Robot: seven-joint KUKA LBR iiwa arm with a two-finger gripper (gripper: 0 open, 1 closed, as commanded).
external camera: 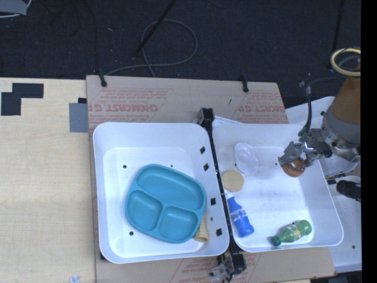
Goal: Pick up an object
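My gripper (294, 163) hangs over the right side of the right bin (330, 217), reaching in from the right. A small brown-orange round thing (293, 169) sits between its fingertips, and the fingers are shut on it. On the floor of the same bin lie a clear plastic cup (246, 158), a tan round disc (232, 181), a blue bottle (240, 217) and a green bottle (291, 233).
The left bin (112, 158) holds a blue divided plate (165, 202) with a tan thing (202, 234) poking out under its right edge. A black divider (213, 170) separates the two bins. Cardboard lies under the bins.
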